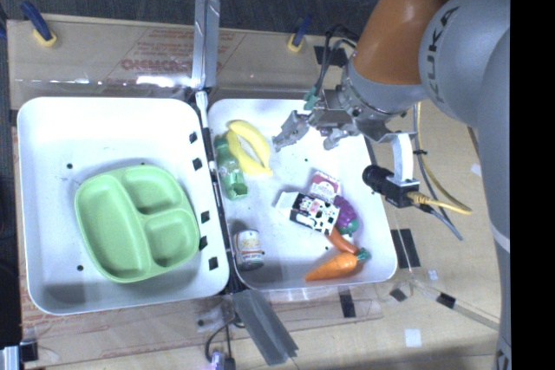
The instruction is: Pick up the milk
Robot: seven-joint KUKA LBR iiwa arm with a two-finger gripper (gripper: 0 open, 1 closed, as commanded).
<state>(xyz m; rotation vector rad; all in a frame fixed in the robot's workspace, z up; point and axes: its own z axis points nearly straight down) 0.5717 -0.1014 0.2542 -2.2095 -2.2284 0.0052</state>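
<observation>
While the arm [434, 39] reaches in over the right bin [260, 110], we see its gripper [295, 130] hovering above the bin's upper middle, just right of the banana [247, 147]; nothing sits between its fingers, and we cannot tell whether they are spread or closed. The milk [316, 204], a small carton lying on its side, rests near the bin's centre, touching the purple grapes [347, 212] at its right. Below them lie carrots [338, 260], a small can [249, 247] stands near the lower left wall, and a green bottle [230, 169] lies by the banana. The left bin [52, 126] holds a green divided plate [139, 221].
</observation>
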